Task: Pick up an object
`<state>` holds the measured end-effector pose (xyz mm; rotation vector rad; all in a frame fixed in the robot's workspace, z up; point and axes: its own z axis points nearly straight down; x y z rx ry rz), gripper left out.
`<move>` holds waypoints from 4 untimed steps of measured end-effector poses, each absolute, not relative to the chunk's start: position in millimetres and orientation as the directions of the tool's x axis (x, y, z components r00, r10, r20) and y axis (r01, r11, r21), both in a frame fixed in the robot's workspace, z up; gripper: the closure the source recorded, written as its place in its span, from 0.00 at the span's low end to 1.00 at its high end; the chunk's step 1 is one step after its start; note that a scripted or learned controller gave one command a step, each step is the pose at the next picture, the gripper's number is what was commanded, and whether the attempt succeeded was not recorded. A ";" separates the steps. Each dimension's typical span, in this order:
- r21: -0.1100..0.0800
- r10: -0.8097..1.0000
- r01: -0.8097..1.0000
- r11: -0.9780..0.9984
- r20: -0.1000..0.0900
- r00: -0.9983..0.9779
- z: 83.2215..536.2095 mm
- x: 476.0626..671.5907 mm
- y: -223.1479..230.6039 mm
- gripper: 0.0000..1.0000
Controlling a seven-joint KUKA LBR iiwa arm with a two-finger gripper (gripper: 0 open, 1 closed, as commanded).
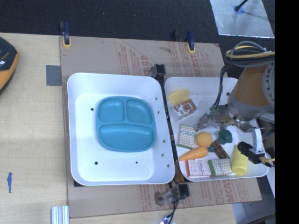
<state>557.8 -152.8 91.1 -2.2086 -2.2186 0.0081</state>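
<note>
yellow bottle [239, 163] (tool [211, 118] fingers indistinct)

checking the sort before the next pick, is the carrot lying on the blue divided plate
No, the carrot lies in the right bin among the other small items, while the blue divided plate sits alone in the left bin.

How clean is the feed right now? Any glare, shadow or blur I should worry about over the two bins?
Camera view: even overhead light; the left bin reads bright but keeps its detail, and the blue divided plate is crisp. The arm throws a soft shadow across the right bin. The gripper is slightly blurred, and so are small items like the carrot. A pale patch glares at top right.
</note>
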 end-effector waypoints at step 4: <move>-0.007 1.000 1.000 0.004 0.002 -0.004 91.4 491.9 -114.2 0.00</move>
